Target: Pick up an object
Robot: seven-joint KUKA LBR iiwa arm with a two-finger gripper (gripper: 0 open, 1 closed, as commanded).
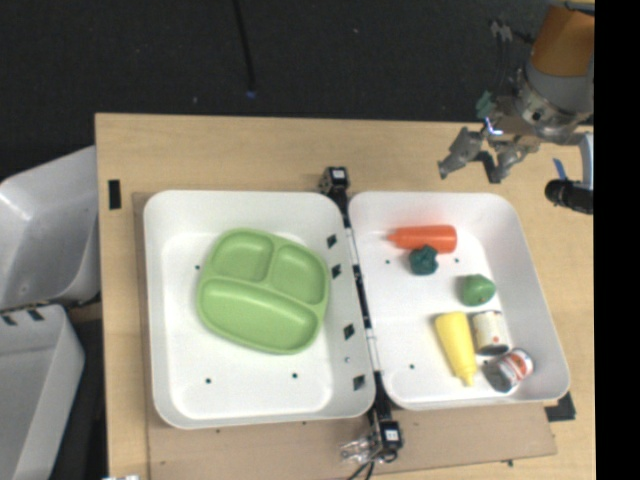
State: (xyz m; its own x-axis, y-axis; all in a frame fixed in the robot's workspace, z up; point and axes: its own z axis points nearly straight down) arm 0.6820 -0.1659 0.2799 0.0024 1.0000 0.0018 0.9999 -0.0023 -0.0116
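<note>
The right bin (520, 228) holds several small items: an orange carrot-like piece (424, 236), a dark teal lump (424, 260), a green round piece (477, 290), a yellow bottle-shaped piece (456, 345) and two small cans (497, 350) near the front right. My gripper (477, 159) hangs above the bench just beyond the right bin's far edge, its two fingers spread apart with nothing between them.
The left bin (165, 368) carries a green divided plate (264, 290). A black clip (334, 179) sits at the far end of the seam between the bins. White equipment (40, 228) stands off the bench's left side.
</note>
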